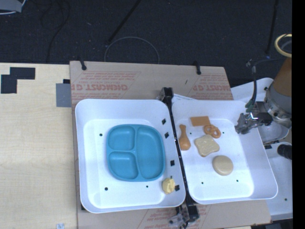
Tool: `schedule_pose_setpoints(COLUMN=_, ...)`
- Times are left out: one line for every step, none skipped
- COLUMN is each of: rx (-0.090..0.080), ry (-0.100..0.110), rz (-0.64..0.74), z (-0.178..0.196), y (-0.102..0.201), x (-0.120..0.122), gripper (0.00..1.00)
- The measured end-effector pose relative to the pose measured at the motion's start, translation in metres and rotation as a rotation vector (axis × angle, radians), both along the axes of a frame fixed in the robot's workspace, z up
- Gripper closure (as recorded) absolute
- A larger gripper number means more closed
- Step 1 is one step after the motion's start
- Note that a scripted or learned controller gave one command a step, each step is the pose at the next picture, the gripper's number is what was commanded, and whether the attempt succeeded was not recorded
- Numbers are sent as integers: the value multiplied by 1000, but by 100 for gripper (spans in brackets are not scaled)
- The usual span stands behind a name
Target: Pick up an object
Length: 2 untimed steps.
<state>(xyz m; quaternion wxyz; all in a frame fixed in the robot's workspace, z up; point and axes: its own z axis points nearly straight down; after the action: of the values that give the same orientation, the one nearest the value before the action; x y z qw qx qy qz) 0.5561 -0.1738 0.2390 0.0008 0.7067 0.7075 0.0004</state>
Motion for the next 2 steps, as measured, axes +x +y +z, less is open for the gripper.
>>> schedule_pose_setpoints(rx=3, ry=6, rz=1, z=-11, y=49, x=-4, gripper=100)
schedule_pose_setpoints(rx=3, ry=5, rz=4, z=-2, y=103, x=-12, gripper=100)
